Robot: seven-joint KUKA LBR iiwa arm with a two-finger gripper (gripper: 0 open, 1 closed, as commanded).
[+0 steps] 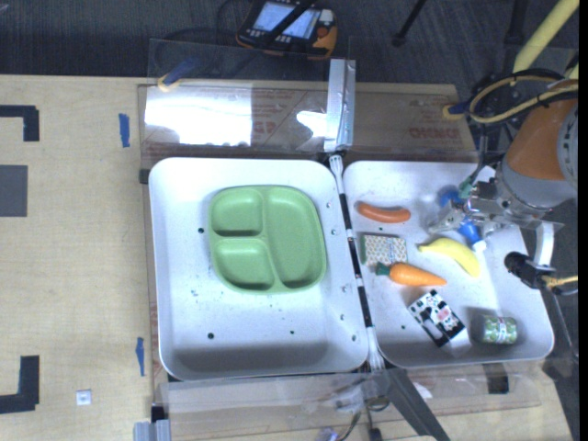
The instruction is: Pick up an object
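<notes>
Banana just below gripper

green divided plate | left bin | teach pendant on floor

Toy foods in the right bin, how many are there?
3: a hot dog at the back, a banana by the claw, a carrot in front. The arm may hide more.

Cut off and covered

The grey arm with its orange band runs off the right edge; its two-finger gripper hides part of a small blue object.
</notes>
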